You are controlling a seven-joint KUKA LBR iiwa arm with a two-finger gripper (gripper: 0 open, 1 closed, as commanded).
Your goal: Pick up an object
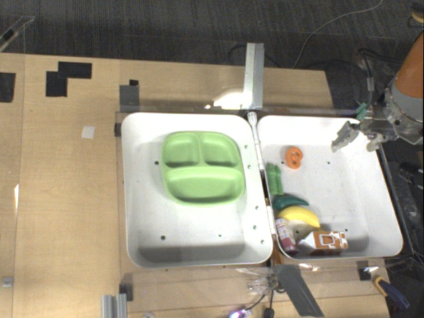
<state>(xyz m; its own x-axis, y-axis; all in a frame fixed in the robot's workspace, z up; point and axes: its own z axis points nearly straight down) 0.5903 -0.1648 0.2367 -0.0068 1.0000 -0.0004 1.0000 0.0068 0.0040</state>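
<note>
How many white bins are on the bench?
2. The left bin holds a green plate. The right bin holds an orange ring near its far side and a pile of small items, a banana among them, at its near left corner.

Two bins sit side by side on the bench [59,197]. A divided plate [201,166] lies centred in the left bin [142,244]. In the right bin [371,204], a small ring [294,156] sits toward the upper left, while a banana [298,215] and packaged items [317,242] cluster in the lower left corner. The gripper [346,136] hangs at the frame's right, over that bin's upper edge.
</note>
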